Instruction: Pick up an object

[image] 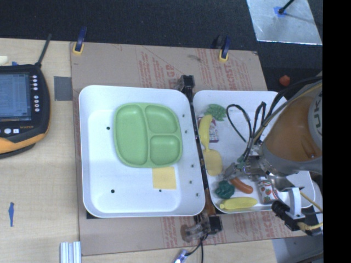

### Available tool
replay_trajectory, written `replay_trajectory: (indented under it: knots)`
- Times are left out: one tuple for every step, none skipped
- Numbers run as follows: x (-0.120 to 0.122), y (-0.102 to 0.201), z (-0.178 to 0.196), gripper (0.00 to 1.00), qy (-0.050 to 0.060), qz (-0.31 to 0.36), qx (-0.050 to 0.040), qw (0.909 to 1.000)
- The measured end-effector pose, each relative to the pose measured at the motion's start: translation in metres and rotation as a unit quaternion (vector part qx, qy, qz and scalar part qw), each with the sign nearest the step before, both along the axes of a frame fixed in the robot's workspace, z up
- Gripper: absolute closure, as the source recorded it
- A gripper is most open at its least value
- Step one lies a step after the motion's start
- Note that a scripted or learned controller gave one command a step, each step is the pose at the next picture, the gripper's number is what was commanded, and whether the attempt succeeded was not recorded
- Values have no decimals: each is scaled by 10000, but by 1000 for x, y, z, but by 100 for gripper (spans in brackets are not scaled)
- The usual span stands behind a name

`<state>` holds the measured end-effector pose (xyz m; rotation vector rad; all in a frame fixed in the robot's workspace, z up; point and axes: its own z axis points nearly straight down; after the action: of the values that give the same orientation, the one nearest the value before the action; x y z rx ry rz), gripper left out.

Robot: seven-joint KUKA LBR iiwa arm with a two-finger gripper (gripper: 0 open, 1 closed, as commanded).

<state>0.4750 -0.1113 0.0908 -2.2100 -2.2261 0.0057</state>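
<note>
Lower right of the frame: gripper (237, 171) low inside the right bin (249, 97), under the grey arm (290, 136) with its orange band. Cannot tell how the pincer stands. Just below it, an orange sausage-like piece (242, 186); left of that, a dark green lump (224, 189); lower still, a yellow corn-like piece (238, 203). In the left bin (98, 147), a green divided plate (148, 134) and a yellow square (164, 178).

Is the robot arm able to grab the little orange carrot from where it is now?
Probably yes. The carrot lies uncovered in the right bin, just below the tool, with a teal toy and a yellow one close beside it.
</note>
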Motion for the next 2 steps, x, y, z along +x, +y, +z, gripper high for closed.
replay_trajectory:
  knots:
    - [0, -1, 10, 100, 1, 21, -9, 10000]
    - [1, -40, 102, 100, -24, -23, -7, 10000]
